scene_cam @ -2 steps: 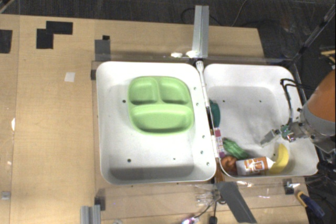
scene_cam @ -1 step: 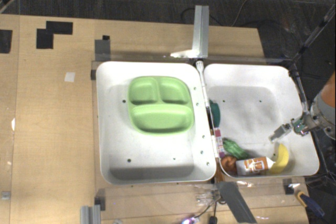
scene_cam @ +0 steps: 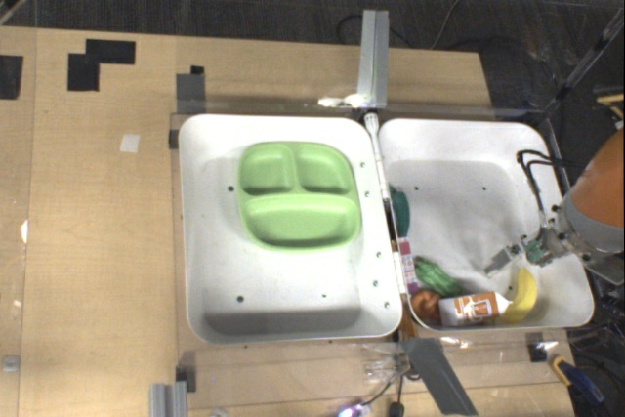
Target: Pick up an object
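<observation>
The right bin (scene_cam: 459, 173) holds a yellow banana (scene_cam: 524, 294) at its front right corner. Beside it lies a white bottle with an orange label (scene_cam: 473, 309). A dark green vegetable-like item (scene_cam: 437, 275) and a reddish round item (scene_cam: 424, 306) lie at the front left. A teal object (scene_cam: 398, 210) rests against the left wall. My gripper (scene_cam: 516, 256) hangs low over the right side of this bin, just above and behind the banana, with the grey arm and its orange band (scene_cam: 598, 195) coming in from the right. Nothing is visibly held.
The left bin (scene_cam: 200, 239) carries a light green divided plate (scene_cam: 296, 193). A metal post (scene_cam: 374, 54) stands behind the divider between the bins. A black cable (scene_cam: 539, 173) loops along the right bin's far right wall. Bare white floor shows in the right bin's back half.
</observation>
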{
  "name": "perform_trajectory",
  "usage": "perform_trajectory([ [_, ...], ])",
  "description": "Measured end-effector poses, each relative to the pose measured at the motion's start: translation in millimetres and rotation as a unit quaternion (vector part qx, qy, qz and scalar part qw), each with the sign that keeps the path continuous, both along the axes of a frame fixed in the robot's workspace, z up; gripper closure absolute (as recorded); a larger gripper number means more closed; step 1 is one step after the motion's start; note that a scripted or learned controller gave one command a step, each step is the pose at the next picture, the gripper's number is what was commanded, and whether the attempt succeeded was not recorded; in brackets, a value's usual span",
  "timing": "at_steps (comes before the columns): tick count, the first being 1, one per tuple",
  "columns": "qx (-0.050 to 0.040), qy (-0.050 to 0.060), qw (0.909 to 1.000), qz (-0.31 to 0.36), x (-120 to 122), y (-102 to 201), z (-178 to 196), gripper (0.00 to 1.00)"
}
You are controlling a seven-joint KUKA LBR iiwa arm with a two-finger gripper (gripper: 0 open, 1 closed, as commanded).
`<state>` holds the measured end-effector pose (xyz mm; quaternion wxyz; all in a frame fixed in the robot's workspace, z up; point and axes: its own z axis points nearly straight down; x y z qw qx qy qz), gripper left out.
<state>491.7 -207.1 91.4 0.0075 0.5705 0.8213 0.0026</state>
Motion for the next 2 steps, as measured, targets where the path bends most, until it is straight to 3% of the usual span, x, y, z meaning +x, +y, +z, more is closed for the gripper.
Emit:
perform_trajectory([
  [1, 0.0009, 0.004, 1.0, 0.003, -3, 1, 66, 0.0],
  [2, -0.0001, 0.0, 1.0, -0.004, 0, 0, 0, 0.0],
])
